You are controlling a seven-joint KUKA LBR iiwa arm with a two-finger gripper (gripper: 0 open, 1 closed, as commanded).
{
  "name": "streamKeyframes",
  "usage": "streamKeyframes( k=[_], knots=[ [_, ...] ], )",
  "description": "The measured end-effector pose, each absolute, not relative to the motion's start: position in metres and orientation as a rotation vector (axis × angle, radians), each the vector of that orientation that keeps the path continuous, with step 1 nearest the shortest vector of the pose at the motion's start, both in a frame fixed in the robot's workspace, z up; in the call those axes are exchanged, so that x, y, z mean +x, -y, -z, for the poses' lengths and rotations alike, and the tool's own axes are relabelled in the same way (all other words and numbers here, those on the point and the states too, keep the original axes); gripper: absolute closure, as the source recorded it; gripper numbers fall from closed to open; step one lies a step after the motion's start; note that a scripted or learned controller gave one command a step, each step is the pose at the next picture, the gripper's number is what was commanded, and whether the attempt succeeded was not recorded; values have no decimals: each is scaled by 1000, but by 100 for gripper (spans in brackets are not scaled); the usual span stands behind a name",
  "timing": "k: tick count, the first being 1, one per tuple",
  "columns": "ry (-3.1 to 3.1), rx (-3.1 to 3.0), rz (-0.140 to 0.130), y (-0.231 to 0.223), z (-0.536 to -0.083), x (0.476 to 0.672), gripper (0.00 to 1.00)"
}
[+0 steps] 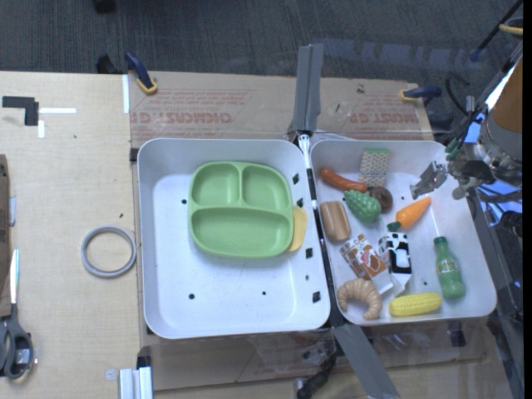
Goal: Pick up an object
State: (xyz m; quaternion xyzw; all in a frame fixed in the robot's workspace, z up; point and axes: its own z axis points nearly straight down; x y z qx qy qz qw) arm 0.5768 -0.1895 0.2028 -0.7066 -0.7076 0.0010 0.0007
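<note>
Gripper (440,179) poised with fingers apart above the carrot (413,212); descent should be centred so both fingers straddle it

Smooth, faintly glossy white plastic for both bins (158,248). Matt green plastic on the divided plate (241,209). Shiny plastic on the green bottle (450,270), corn cob (415,304) and carrot (413,212). Pale matt wood across the bench (66,189); dull brown cardboard (216,110) behind; bare metal on the gripper (440,179).

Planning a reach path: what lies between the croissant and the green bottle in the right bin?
In the camera view, the yellow corn lies between the croissant and the green bottle.
</note>
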Motion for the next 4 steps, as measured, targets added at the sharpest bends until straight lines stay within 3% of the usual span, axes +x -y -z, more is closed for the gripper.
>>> streamKeyframes(
  k=[1, 2, 3, 4],
  knots=[
    [2389, -2039, -2, 150, -91, 604, 0],
    [2419, -2005, -1, 100, -92, 657, 0],
    [2424, -2002, -3, 101, -102, 658, 100],
    [2256, -2189, -1, 69, -192, 636, 100]
  ],
)
